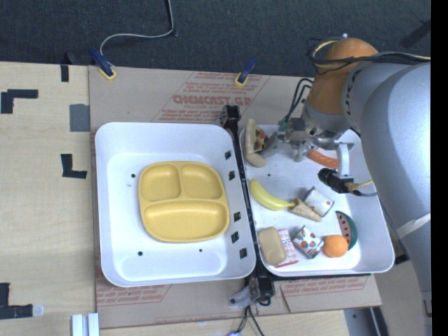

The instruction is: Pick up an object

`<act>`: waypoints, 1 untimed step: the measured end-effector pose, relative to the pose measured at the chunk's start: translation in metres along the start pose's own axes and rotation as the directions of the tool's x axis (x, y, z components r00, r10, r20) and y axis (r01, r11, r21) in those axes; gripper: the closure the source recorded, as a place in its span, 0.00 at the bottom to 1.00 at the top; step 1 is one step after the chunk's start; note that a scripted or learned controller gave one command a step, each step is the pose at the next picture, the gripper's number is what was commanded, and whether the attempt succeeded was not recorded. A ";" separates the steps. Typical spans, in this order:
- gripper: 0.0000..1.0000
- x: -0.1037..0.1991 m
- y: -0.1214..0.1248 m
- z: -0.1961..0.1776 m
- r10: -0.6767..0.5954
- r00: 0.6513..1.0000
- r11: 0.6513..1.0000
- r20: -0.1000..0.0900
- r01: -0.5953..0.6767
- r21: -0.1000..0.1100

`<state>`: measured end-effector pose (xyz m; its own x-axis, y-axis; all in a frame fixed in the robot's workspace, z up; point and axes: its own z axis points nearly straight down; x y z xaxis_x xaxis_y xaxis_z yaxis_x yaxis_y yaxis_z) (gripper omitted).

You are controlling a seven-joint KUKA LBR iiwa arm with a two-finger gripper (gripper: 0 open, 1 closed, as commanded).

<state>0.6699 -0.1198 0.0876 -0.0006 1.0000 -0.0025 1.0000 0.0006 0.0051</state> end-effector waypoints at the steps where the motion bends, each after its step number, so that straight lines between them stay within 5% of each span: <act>1: 0.00 0.008 -0.001 0.000 0.001 1.000 1.000 0.003 -0.001 0.003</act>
<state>0.6690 -0.1122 0.0875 0.0007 1.0000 -0.0057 1.0000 -0.0006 0.0024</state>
